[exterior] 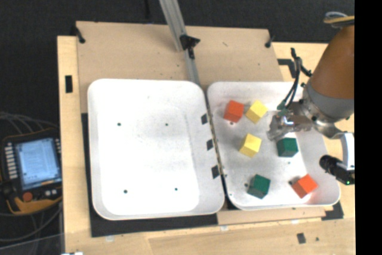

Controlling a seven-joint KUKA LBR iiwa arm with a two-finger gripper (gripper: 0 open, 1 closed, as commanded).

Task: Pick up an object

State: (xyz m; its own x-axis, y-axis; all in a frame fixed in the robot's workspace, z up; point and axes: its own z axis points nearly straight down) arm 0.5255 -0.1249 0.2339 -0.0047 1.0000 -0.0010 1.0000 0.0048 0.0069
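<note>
End effector is hovering low over the right bin, reaching in from the right side; whether it is open or closed cannot be told from this angle, and nothing is visibly gripped.

Candidate objects are lying as follows, relative to the end effector:
- A green cube is sitting just beside and below it, the nearest item and, by judgement, the likely target.
- A yellow cube is resting near it on the far left side, with an orange cube just beyond that.
- A second yellow cube is lying near, to the left and slightly forward.
- A second green cube and a second orange cube are sitting well apart from it, toward the front rim.

All cubes are standing apart from one another, so each is offering free faces for grasping. The nearest green cube is lying away from the bin walls, leaving open room on all sides. The front orange cube is sitting close to the rim, which would probably be restricting approach there.

The left bin, well apart to the left on the counter, is carrying no cubes.
</note>
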